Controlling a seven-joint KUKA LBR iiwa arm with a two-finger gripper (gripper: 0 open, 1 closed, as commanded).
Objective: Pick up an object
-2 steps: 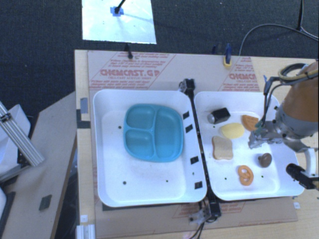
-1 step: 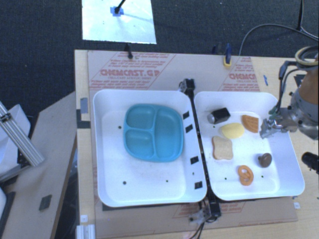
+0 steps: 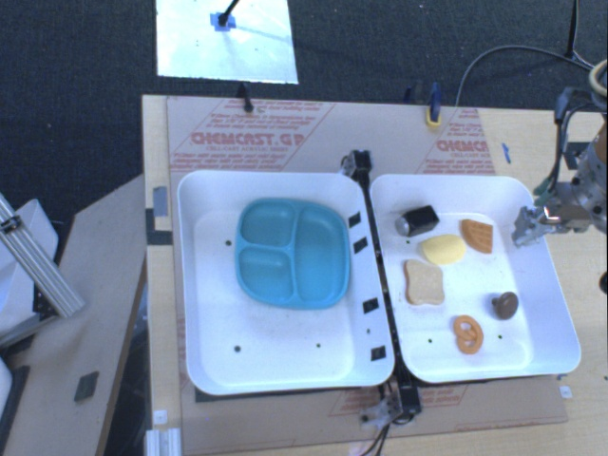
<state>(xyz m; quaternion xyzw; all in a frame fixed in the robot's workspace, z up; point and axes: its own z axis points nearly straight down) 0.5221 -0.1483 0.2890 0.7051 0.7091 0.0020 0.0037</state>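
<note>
2 white bins are seen side by side on the bench. The left bin holds a blue plate with 3 compartments, set near the bin's middle.

The right bin holds 5 small items. A black and silver can is laid on its side at the upper left of that bin. Just below and to its right, a pale yellow lemon is seen, smooth and oval. Right of the lemon, just beside it, an orange waffle wedge with a ridged face is placed. Below the lemon, a tan bread slice is laid flat, its top edge just beside the lemon. A small orange-brown pretzel is found lower in the bin, apart from the others. A dark brown rounded lump is set toward the bin's right side, near the pretzel; what it is cannot be told.

The gripper is seen at the right of the frame, over the right bin's upper right rim, well apart from every item. Nothing is seen between its fingers; whether they are apart or together cannot be told.
</note>
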